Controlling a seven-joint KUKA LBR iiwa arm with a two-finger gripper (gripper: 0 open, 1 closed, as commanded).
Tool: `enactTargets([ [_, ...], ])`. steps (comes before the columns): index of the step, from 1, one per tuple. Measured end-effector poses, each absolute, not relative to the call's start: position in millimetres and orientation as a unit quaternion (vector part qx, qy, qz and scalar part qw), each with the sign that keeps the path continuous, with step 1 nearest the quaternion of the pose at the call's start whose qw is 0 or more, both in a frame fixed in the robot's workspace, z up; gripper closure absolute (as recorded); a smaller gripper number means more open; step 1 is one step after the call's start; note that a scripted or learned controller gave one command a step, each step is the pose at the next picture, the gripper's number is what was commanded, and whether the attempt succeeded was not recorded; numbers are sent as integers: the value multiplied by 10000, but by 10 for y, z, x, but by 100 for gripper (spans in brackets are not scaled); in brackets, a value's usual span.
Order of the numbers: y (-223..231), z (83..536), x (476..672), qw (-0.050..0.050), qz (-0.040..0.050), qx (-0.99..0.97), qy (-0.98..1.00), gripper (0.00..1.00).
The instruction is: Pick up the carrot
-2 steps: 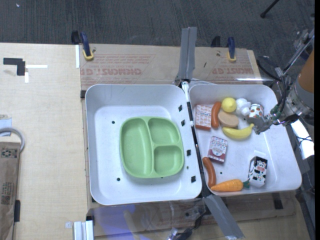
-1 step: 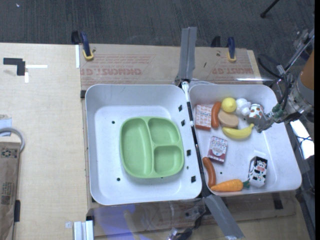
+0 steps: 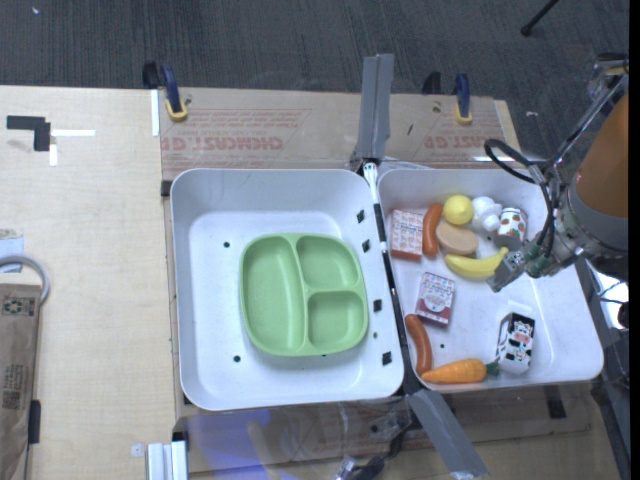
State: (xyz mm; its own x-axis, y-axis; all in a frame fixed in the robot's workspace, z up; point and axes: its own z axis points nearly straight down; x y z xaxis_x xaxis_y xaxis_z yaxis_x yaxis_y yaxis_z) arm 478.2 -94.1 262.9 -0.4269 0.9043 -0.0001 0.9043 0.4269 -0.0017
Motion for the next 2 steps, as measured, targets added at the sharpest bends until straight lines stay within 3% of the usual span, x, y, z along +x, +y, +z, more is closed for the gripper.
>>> enactTargets([
  [1, -551, 2372, 4790, -3, 2, -4459, -8951, 100],
  [2, -1331, 2798, 5236, -17, 4, -3371, -9415, 100],
])
